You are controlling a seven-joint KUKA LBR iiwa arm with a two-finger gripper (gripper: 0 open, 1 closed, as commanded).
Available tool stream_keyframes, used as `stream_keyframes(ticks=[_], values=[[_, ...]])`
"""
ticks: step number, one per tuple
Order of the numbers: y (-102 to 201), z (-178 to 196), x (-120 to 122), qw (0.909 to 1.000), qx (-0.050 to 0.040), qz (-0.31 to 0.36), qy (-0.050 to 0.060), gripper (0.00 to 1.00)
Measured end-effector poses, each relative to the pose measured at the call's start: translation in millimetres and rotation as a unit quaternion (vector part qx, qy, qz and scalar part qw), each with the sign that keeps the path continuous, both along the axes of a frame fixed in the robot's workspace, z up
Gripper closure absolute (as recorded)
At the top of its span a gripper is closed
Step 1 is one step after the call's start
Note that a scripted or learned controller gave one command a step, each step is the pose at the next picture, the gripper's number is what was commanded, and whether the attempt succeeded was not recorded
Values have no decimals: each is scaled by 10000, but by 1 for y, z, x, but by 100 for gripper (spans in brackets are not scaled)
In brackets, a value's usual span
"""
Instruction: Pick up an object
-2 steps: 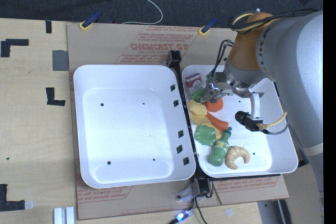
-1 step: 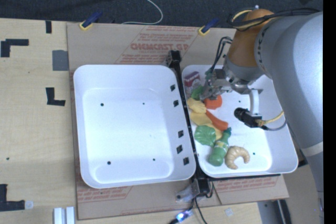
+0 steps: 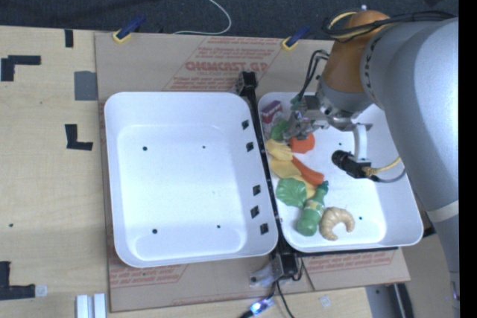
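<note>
Toy food pieces [image 3: 302, 182] lie in the right bin [image 3: 387, 223], heaped along its left wall, near the bench's right edge. The end effector [image 3: 300, 123] is low over the heap's far end, next to an orange-red piece [image 3: 302, 144]. Its opening cannot be told, perhaps because clutter hides it. The left bin [image 3: 179, 175] stands beside.
</note>
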State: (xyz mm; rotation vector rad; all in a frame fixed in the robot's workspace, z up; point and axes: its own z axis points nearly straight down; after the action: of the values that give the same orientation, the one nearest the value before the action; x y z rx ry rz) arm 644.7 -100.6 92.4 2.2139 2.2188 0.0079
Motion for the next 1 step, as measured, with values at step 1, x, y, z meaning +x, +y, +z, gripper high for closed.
stream_keyframes(ticks=[1], values=[[3, 0, 15, 10000, -16, -2, 32, 100]])
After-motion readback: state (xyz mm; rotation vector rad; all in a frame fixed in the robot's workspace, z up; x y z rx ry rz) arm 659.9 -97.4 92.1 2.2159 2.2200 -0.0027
